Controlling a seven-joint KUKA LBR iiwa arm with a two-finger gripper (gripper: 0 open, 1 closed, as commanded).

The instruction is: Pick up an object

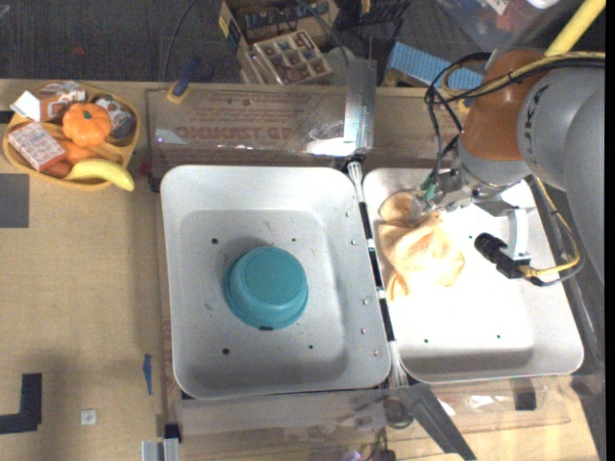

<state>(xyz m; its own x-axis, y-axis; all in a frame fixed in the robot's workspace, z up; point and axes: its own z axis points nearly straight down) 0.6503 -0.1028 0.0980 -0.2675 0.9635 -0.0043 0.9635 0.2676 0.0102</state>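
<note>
1. Arm [567, 113]: grey, enters from the right of the camera view and slants down toward the left.
2. Orange band [500, 113]: sits above the wrist, facing the camera, with black cables looped over it.
3. Gripper [430, 196]: at the arm's lower left end, pointing downward; finger state not discernible.

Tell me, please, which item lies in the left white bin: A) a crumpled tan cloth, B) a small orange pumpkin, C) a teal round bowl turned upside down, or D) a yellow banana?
C: the teal round bowl sits rim down near the middle of the left white bin, while the crumpled tan cloth lies in the right white bin.
</note>
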